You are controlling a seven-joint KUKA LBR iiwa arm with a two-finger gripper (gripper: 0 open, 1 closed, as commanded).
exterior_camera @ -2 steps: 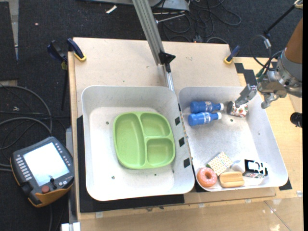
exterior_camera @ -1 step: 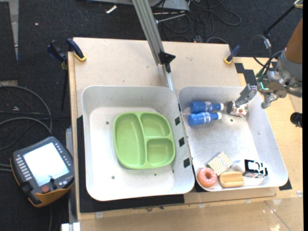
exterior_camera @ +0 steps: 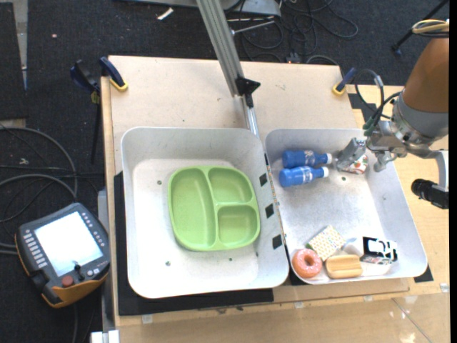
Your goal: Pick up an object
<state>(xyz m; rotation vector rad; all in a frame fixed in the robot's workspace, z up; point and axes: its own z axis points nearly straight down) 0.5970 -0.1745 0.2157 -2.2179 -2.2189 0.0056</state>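
My gripper (exterior_camera: 363,156) hangs over the far right part of the right bin (exterior_camera: 357,206), below the arm's grey wrist and orange band. A small red and white object (exterior_camera: 353,166) lies right under its left side; whether it is gripped is unclear. Two blue bottles (exterior_camera: 303,166) lie side by side just left of the gripper. At the bin's near edge are a pink donut (exterior_camera: 308,263), a bread roll (exterior_camera: 343,266), a checkered cracker (exterior_camera: 328,241) and a black and white item (exterior_camera: 379,249).
The left bin (exterior_camera: 143,191) holds a green divided plate (exterior_camera: 214,207). A slanted metal pole (exterior_camera: 225,41) crosses the far side above the wall between the bins. A teach pendant (exterior_camera: 63,252) lies on the floor at the left.
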